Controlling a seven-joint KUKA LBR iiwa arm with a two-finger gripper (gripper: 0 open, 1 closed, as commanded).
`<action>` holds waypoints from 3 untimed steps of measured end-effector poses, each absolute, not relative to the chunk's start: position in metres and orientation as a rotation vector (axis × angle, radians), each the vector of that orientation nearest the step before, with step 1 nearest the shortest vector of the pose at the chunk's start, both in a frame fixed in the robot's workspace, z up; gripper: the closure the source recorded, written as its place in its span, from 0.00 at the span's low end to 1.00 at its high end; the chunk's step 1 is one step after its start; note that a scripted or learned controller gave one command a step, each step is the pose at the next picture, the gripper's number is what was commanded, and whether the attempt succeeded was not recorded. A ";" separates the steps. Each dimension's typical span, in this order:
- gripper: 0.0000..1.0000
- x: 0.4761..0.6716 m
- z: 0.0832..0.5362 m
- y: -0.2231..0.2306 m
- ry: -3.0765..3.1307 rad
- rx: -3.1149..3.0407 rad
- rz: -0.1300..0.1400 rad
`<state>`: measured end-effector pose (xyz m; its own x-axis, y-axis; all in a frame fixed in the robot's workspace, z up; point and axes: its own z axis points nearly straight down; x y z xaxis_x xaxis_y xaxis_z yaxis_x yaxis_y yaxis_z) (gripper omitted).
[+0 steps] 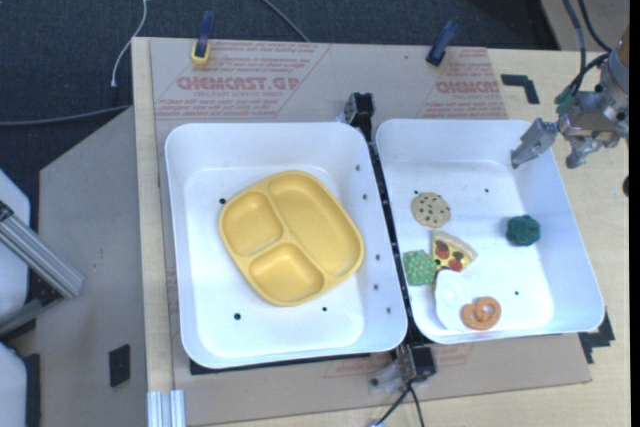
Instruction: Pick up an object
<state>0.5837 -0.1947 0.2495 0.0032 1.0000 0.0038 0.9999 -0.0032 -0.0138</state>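
Note:
The right bin [570,215] holds several toy foods. A round chocolate-chip cookie [431,208] lies near its left wall. Below it are a pizza slice [452,253] and a light green piece [419,266]. A dark green lump [522,231] sits alone toward the right. An orange ring-shaped pastry [481,313] rests on a white flat piece [452,289] at the front. My gripper [553,153] hovers over the bin's back right corner, open, with nothing between its fingers, well above and right of the foods.
The left bin [190,165] holds a yellow three-compartment plate [290,237]. Two blue clamps [203,37] [441,43] grip the board's back edge. A black bracket [359,107] joins the bins at the back. Cables run over the dark floor behind.

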 end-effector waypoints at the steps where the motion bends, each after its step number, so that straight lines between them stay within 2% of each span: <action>1: 0.00 0.586 0.257 -0.194 -2.221 -2.220 0.000; 3: 0.00 0.585 0.154 -0.188 -2.219 -2.219 0.001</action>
